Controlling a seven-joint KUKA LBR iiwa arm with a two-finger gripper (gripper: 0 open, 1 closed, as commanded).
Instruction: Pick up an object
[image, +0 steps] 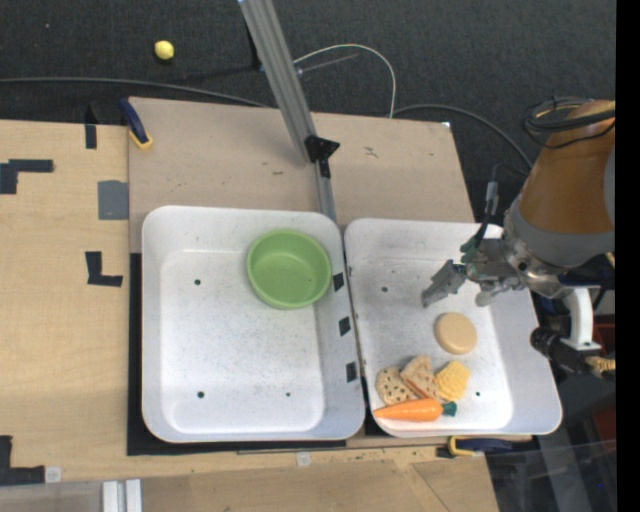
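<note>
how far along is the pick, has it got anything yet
Nothing looks picked yet. The gripper hangs over the right bin with nothing visible between its fingers. The bun, crackers, corn and carrot lie in that bin; the bowl sits in the left one. Grasping and lifting remain.

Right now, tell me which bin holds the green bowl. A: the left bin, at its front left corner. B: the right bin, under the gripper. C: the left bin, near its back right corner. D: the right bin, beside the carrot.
C: the green bowl sits in the left bin, toward its back right corner, while the carrot lies in the right bin.
</note>
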